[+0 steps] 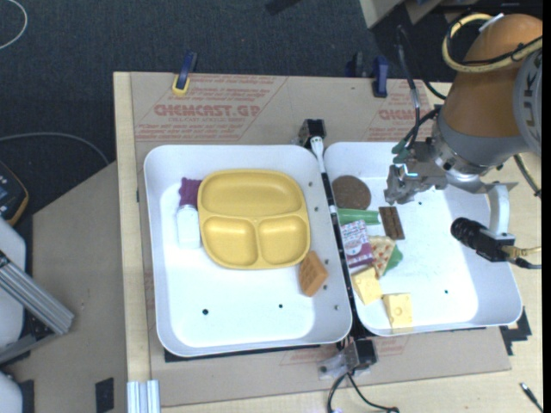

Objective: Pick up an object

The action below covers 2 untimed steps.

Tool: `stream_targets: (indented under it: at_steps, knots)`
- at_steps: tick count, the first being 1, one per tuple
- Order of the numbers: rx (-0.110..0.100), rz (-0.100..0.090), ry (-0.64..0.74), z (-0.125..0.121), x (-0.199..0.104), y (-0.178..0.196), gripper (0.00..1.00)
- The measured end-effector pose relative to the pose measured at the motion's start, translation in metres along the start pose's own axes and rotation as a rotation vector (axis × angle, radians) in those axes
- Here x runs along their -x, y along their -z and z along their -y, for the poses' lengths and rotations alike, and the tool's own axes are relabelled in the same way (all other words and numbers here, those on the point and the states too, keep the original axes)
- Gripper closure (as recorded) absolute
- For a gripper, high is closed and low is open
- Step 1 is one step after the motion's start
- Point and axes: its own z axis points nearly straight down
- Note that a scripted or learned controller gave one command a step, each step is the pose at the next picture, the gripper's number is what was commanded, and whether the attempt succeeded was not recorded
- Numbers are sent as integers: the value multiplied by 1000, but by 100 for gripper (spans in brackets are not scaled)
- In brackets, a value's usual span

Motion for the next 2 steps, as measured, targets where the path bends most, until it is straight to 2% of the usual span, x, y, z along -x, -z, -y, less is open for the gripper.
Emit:
stream_targets:
  at_steps: [1,2]
  knots:
    - [-1,1,-1,-11,6,-8,100]
    - [-8,-2,-1,-2,1,-21,100]
